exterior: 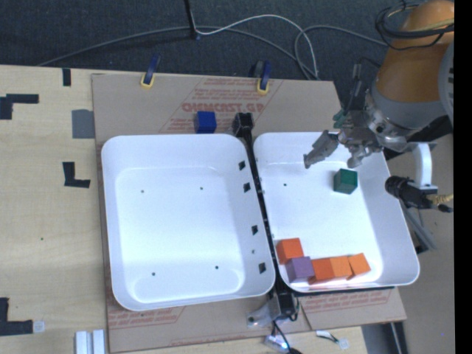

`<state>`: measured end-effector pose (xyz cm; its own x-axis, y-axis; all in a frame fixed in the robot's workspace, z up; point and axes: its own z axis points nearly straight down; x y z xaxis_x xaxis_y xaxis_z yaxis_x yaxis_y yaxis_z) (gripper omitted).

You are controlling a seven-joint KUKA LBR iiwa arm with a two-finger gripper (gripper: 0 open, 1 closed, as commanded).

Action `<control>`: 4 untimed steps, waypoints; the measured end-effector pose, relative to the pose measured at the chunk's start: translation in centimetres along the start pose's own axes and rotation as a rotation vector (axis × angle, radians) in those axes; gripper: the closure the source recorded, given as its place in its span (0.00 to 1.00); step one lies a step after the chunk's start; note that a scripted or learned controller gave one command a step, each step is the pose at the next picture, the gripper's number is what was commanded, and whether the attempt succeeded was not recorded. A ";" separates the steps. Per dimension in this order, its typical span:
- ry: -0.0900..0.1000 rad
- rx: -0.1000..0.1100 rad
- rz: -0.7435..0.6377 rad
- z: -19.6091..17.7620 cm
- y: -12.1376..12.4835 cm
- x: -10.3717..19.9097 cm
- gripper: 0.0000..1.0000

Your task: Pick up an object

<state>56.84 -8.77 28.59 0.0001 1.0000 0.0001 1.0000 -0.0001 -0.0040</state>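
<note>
Tool: fingers spread, grasping nothing, above the right bin.
Green cube: on that bin's floor, just below the tool.
Orange blocks, purple cube: near edge.

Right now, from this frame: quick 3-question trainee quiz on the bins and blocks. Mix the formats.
1. True or false: the green block lies in the right bin.
2. Multiple choice: where does the blue block sit? A) in the left bin B) on the cardboard behind the left bin C) among the orange blocks
3. Fill in: the block touching the orange blocks at the right bin's near edge is ____.

Key: 1 true; 2 B; 3 purple. Note the claw hovers just behind the green block, holding nothing.
</note>
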 end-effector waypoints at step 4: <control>0.000 0.002 0.000 14.5 -2.0 0.1 0.00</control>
<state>54.73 -8.66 14.07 -0.0002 1.0000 0.0004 1.0000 0.0002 -0.0057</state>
